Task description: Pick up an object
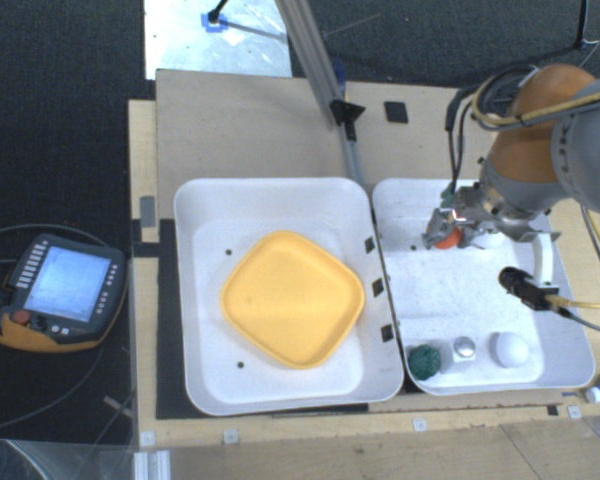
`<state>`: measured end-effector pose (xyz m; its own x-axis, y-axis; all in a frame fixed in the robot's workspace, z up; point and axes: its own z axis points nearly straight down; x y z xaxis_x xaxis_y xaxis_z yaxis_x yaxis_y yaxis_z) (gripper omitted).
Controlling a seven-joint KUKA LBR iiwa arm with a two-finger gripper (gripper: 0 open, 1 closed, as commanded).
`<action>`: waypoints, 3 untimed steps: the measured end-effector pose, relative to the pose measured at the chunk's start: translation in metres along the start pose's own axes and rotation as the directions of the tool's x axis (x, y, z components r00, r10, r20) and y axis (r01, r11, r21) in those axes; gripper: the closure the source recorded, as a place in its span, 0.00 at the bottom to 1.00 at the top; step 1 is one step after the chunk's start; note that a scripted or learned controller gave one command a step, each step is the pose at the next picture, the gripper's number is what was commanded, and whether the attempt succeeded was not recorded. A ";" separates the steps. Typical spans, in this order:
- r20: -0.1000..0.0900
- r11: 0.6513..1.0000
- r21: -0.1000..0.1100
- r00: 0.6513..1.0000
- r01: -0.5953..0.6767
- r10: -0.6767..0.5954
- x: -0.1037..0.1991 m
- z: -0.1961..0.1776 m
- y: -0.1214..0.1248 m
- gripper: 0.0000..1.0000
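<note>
Left bin [195,368] has a big yellow plate [293,298] lying flat in the middle. Right bin [570,363]: green ball [425,360], small silver cap [464,347] and white ball [510,349] lined along its near edge. Arm [540,138] is over the far end, gripper [448,230] low with something red at its tip; can't tell its state.

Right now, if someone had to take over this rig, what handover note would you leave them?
Gripper: low over the far part of the right bin, at a small orange-red object; grasp unclear.
Right bin, near edge: green object, small silver object, white ball.
Left bin: yellow plate.
Done: nothing visibly lifted.
Left: secure one object and raise it.
</note>
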<state>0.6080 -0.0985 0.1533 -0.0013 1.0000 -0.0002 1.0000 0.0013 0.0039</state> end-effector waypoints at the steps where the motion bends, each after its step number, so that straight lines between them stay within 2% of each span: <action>1: 0.000 1.000 -0.002 1.000 0.000 0.000 0.008 -0.058 0.004 1.00; 2: 0.000 1.000 -0.002 1.000 0.000 0.000 0.012 -0.121 0.007 1.00; 3: -0.001 1.000 0.003 1.000 0.003 -0.003 0.061 -0.124 -0.001 1.00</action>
<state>0.6061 -0.0375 0.2769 -0.0042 1.0000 0.0010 1.0000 0.0042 0.0009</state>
